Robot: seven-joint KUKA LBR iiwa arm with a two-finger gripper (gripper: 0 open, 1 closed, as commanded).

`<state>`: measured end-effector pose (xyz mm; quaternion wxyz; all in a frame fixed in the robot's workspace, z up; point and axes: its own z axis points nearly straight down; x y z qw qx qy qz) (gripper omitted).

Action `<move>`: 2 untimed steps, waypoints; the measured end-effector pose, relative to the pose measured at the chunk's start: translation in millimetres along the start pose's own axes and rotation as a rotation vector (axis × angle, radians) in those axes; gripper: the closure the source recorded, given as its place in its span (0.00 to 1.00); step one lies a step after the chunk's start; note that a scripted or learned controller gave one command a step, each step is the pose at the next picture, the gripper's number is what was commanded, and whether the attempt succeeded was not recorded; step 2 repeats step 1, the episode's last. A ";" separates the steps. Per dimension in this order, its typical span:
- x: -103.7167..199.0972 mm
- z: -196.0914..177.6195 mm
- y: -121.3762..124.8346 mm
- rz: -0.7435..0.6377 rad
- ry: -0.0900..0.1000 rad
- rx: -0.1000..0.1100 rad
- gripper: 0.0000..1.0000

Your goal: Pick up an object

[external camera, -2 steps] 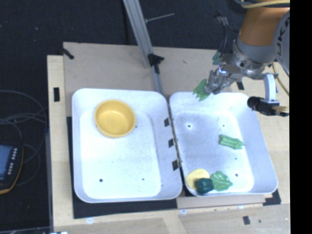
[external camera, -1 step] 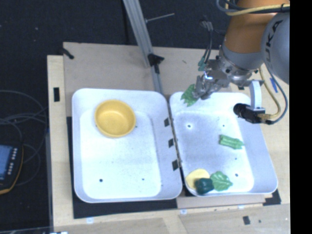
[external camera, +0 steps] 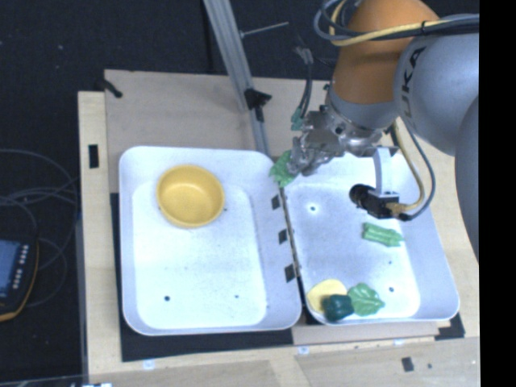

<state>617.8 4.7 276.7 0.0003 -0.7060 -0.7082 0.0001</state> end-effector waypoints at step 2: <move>44.6 -0.4 -11.5 -0.001 0.001 -0.001 1.00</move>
